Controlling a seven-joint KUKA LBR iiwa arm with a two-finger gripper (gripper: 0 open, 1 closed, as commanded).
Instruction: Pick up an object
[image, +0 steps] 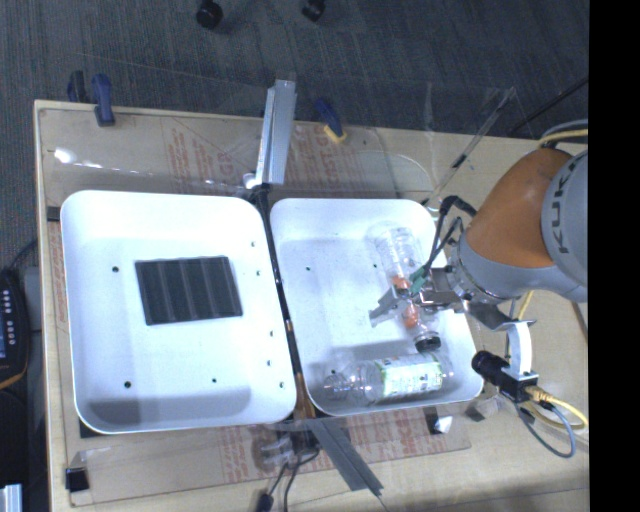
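Note:
In the right bin (300, 300), a clear plastic bottle (393, 248) lies slanted, with orange marks near its neck and a black cap (427, 342) pointing to the front. My gripper (405, 300) reaches in from the right and sits low over the middle of this bottle, hiding part of it. The contact between gripper and bottle is hidden. A second clear bottle (392, 380) with a pale label lies on its side along the bin's front wall. A dark grey ribbed rectangular block (188, 290) lies flat in the left bin (100, 230).
The grey arm with its orange band (515, 225) overhangs the right bin's right rim. A metal bar (275, 130) rises behind the seam between the bins. Blue clamps (102, 100) grip the bench's back edge. Cables and a black fitting (500, 372) lie at the front right.

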